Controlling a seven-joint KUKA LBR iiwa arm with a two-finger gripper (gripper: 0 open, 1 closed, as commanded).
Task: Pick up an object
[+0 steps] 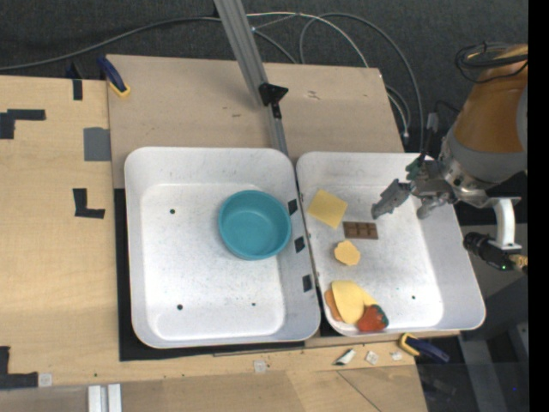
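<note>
The tabletop (pixel 51 230) is seen as pale, matt wood-grain board, marked with dull black tape pieces. The two white bins (pixel 154 316) are made of smooth plastic with a slight sheen and fine dark speckling. The teal bowl (pixel 253 223) is seen as smooth, semi-glossy plastic. The yellow square (pixel 328 208) and the small yellow piece (pixel 346 252) look matt, like foam or soft plastic. The brown grid piece (pixel 360 230) appears dull. The tool (pixel 403 197) is seen as grey metal, and the band above the wrist as glossy orange.
</note>
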